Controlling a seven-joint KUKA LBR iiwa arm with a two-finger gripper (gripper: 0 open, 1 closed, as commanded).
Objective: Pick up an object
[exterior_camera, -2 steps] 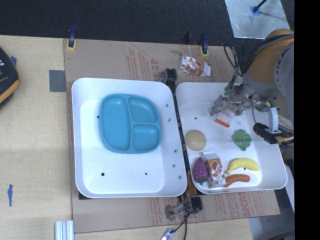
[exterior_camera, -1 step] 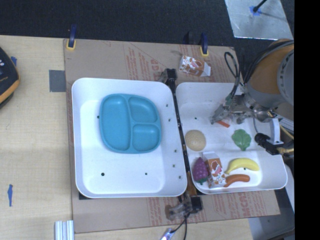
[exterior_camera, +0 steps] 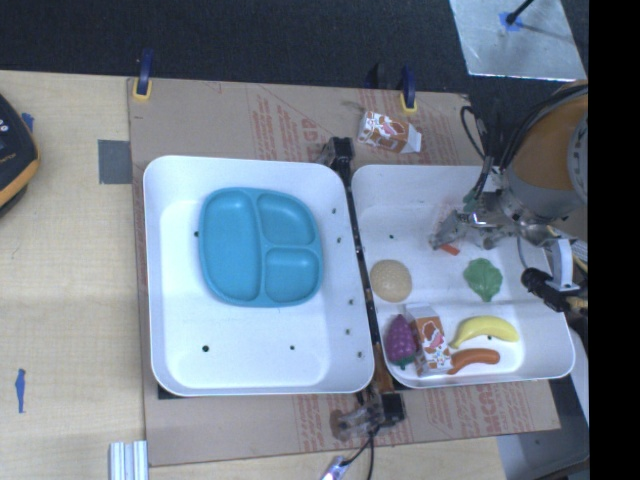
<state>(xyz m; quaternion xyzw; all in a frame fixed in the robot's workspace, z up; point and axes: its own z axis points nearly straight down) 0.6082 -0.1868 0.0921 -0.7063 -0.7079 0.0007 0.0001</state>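
Observation:
My gripper [exterior_camera: 452, 234] hangs low over the upper middle of the right bin [exterior_camera: 400, 193], with the grey arm and its orange band [exterior_camera: 550, 148] coming in from the right. A small red piece [exterior_camera: 450, 249] lies just beneath the gripper tip; I cannot see whether they touch. Below it in the same bin are a tan round bun [exterior_camera: 391, 279], a green leafy toy [exterior_camera: 483, 278], purple grapes [exterior_camera: 401, 339], a small printed carton [exterior_camera: 430, 343], a yellow banana [exterior_camera: 486, 330] and a red sausage [exterior_camera: 474, 358].
The left bin [exterior_camera: 170, 268] holds a blue divided plate [exterior_camera: 261, 246]. A snack packet [exterior_camera: 390, 131] lies on the cardboard behind the bins. Clamps and cables sit at the seam between the bins, front and back.

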